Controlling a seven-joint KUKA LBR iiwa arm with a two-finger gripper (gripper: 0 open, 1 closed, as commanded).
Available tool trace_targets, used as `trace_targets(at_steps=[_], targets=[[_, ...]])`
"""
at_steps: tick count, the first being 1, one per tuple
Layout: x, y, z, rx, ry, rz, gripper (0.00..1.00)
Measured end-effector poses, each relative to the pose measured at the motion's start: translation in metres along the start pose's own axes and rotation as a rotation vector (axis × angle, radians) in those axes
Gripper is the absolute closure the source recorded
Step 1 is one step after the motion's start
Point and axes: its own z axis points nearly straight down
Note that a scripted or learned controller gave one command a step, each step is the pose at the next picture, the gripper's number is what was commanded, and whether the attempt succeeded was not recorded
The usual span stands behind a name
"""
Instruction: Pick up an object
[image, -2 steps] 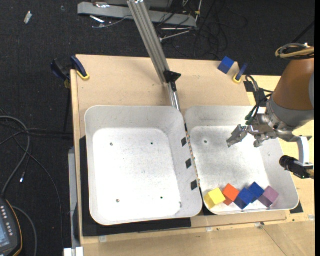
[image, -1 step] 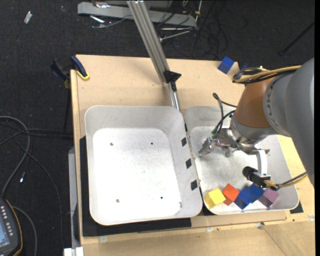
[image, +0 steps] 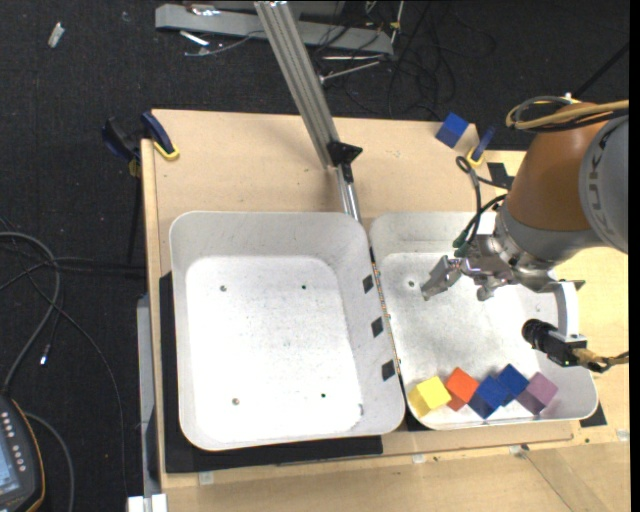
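Hovering over right bin (image: 400, 245): gripper (image: 462, 279), fingers spread apart, nothing between them. Yellow block (image: 431, 395), orange block (image: 461, 387), blue block (image: 499, 390), purple block (image: 539, 392) lay toward six o'clock.

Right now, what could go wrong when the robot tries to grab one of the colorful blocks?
1. The yellow block, orange block, blue block and purple block sit crowded together, so the gripper might bump a neighbor or grab two.
2. They lie against the right bin's near wall, so a finger could hit that wall.
3. The gripper hovers away from the blocks, over bare bin floor, so closing there would likely catch nothing.
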Motion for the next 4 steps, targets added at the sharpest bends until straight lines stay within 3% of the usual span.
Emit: trace_targets(at_steps=[1, 2, 3, 4], targets=[[-0.023, -0.068, 0.105, 0.005, 0.001, 0.007, 0.00], [-0.012, 0.014, 0.079, -0.002, -0.001, -0.003, 0.00], [-0.001, 0.018, 0.000, -0.003, -0.001, -0.001, 0.00], [-0.042, 0.040, -0.237, -0.004, -0.003, -0.001, 0.00]])
